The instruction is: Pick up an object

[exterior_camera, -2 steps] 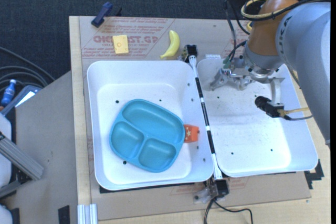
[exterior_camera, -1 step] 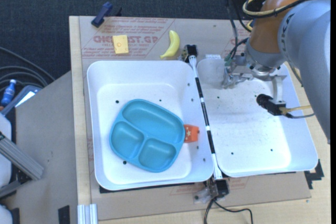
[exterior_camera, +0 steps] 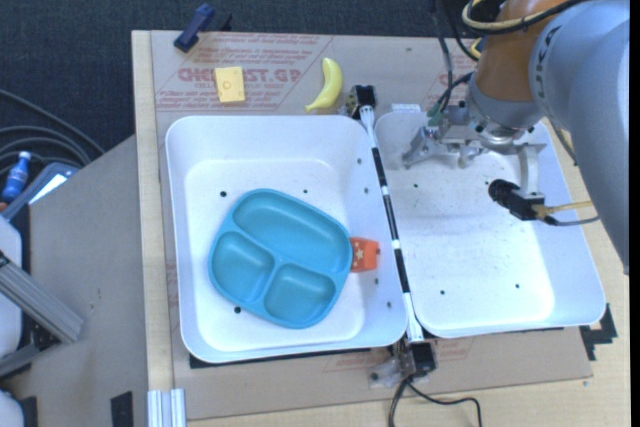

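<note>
A blue divided plate lies in the left bin. A small orange object rests against the plate's right edge, close to the wall between the bins. My gripper hangs over the far part of the right bin, low above its floor. Nothing shows in its grasp. The grey arm with its orange band comes in from the upper right. Just below the wrist sits a short black piece with a yellow lead; I cannot tell whether it belongs to the arm.
A yellow banana lies on the cardboard behind the left bin, beside a yellow square tag. A blue clip sits at the board's far left corner. Cables run along the floor at left.
</note>
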Robot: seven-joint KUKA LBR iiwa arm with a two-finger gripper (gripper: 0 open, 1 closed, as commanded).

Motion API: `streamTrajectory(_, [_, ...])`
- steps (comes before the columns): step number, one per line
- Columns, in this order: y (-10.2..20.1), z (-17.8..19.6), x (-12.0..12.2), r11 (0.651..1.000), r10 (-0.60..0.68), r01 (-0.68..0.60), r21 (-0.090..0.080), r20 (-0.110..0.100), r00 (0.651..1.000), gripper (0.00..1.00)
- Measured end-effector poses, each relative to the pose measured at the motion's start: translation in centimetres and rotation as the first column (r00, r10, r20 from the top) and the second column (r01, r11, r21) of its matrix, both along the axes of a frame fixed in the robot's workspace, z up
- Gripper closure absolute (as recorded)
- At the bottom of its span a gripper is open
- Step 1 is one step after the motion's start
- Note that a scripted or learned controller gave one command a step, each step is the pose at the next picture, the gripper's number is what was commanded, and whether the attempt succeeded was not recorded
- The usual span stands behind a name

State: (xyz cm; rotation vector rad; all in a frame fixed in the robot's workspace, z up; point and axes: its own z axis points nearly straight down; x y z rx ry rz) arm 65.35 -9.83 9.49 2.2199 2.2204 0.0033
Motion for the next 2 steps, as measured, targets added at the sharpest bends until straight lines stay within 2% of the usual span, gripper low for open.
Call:
streamTrajectory(1, [0.03, 1.03, 0.07, 1.000, 0.000, 0.000, 0.000, 0.003, 1.000, 1.00])
streamTrajectory(2, [0.03, 1.01, 0.05, 1.000, 0.000, 0.000, 0.000, 0.002, 1.000, 0.00])
